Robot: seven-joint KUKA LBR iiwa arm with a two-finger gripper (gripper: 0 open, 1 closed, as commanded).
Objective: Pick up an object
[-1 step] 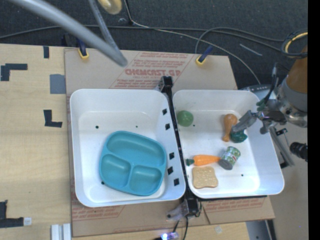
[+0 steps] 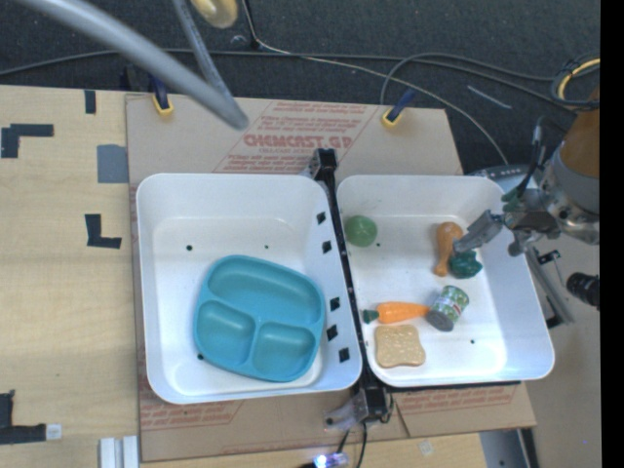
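My tool [image 2: 480, 230] hangs over the right bin [image 2: 526, 354], near its right wall, just above a teal object [image 2: 466, 265] beside a tan piece [image 2: 448, 241]. Whether it is open or closed, I cannot tell.

The arm [image 2: 575, 178] gets chopped off by the right edge, so most of it is out of frame. The claw [image 2: 480, 232] is a dark blur over the teal thing [image 2: 466, 265], and I honestly can't make out what that is or its full shape.
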